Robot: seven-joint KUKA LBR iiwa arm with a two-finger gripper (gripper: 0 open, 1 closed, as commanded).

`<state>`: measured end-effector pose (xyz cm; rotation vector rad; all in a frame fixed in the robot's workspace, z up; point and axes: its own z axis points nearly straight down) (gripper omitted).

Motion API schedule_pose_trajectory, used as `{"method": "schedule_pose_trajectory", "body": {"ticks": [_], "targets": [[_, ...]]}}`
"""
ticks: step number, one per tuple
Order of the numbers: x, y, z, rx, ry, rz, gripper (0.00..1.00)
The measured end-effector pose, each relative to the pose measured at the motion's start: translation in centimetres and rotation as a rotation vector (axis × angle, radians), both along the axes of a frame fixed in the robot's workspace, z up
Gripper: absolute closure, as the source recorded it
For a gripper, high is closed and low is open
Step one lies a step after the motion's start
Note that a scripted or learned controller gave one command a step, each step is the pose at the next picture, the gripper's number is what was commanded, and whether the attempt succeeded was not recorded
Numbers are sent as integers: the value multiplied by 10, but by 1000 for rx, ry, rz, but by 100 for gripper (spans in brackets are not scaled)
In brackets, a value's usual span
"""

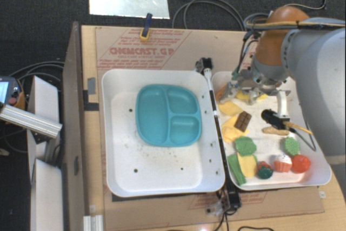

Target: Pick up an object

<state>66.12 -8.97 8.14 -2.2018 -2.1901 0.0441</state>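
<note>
Just past the chocolate bar toy, on the side toward the far rim of the right bin, is where my end effector hangs, low over a small clump of yellow toy pieces. That clump is my best guess for the object to pick.

What worries me: it's crowded around that chocolate bar. A yellow cheese wedge sits just beside it on the far side, a flat yellow slice touches it on the near side, and an orange piece lies a bit beyond it by the bin wall. If I come down off-centre I'd probably pinch two things, or shove one into the wall and grab nothing. Flat slices also look like they'd slip out of a grip.

As for the end effector itself, honestly I can't tell if it's open or closed from this angle, my own wrist hides it. It looks close to the yellow pieces, maybe touching, but nothing is visibly held.
</note>
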Motion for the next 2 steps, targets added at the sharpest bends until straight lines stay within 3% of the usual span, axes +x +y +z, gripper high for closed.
{"method": "schedule_pose_trajectory", "body": {"ticks": [2], "targets": [[-1,0,0,0,-4,1,0]]}}
